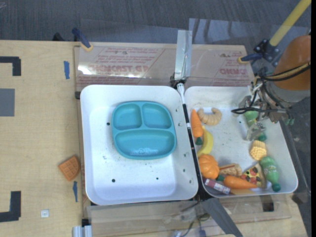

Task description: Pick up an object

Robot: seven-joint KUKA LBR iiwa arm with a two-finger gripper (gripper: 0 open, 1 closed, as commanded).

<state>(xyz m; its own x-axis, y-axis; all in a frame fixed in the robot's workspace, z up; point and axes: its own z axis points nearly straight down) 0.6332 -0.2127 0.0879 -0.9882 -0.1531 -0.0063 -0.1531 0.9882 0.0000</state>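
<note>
I have the gripper (256, 125) low over the right bin (291, 174), above the corn (258, 150), because the food is heaped there; whether it's parted or closed I cannot tell; the left bin (94, 147) bears a blue plate (143, 130).

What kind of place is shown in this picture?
Probably a robotics lab test bench: a robot arm reaches over two white bins, one holding a blue divided plate, the other toy food such as a plastic carrot.
</note>
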